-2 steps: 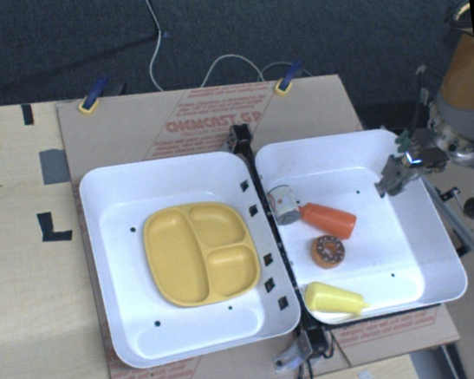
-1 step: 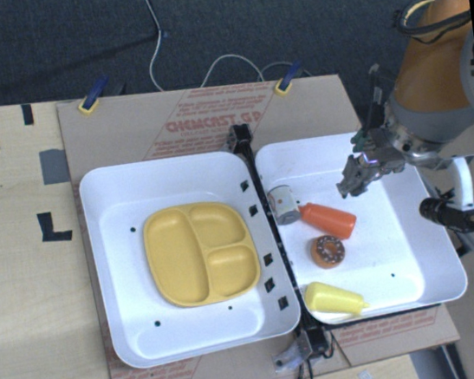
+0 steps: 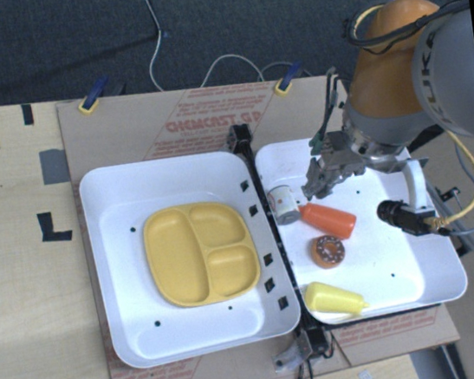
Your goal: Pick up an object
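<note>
The right bin [image 3: 425, 280] holds an orange carrot-shaped toy [image 3: 329, 219], a brown donut with sprinkles [image 3: 328, 251], a yellow cone-shaped piece [image 3: 332, 299] and a small silver cylinder [image 3: 282, 203] by the divider. My gripper [image 3: 318, 181] hangs over the upper middle of this bin, just above and slightly left of the carrot toy's near end. Nothing shows between its fingers from this angle. The arm's grey body and orange band rise behind it at the upper right.
The left bin [image 3: 108, 202] contains a yellow divided plate [image 3: 200, 252]. A black divider with clips [image 3: 264, 224] runs between the bins. Cables and a black fitting [image 3: 402, 215] hang off the wrist over the right bin's right side. Cardboard lies under both bins.
</note>
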Robot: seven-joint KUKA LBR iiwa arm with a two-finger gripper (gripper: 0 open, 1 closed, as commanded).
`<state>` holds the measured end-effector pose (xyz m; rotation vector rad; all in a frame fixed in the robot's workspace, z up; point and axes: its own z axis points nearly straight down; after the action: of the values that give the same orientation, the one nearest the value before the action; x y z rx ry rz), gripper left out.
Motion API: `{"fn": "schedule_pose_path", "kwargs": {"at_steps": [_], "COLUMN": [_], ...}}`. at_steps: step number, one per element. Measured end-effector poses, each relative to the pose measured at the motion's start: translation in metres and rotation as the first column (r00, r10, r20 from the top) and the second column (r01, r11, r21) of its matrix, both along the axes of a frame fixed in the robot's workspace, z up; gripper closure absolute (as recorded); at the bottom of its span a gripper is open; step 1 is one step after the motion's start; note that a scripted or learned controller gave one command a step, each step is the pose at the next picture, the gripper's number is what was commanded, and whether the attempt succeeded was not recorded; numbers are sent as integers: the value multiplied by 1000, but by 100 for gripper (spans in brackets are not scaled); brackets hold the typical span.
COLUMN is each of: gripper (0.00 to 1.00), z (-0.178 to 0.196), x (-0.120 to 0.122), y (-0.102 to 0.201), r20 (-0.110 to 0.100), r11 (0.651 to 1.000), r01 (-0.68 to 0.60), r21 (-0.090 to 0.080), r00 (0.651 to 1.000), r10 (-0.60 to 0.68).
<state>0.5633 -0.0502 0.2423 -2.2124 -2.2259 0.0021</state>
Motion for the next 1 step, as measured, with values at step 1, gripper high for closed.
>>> {"fn": "schedule_pose_path", "kwargs": {"at_steps": [1], "gripper": [100], "z": [-13], "x": [13], "y": [45], "r20": [1], "r11": [1000], "r01": [0], "r21": [-1], "r00": [1000], "r10": [0]}}
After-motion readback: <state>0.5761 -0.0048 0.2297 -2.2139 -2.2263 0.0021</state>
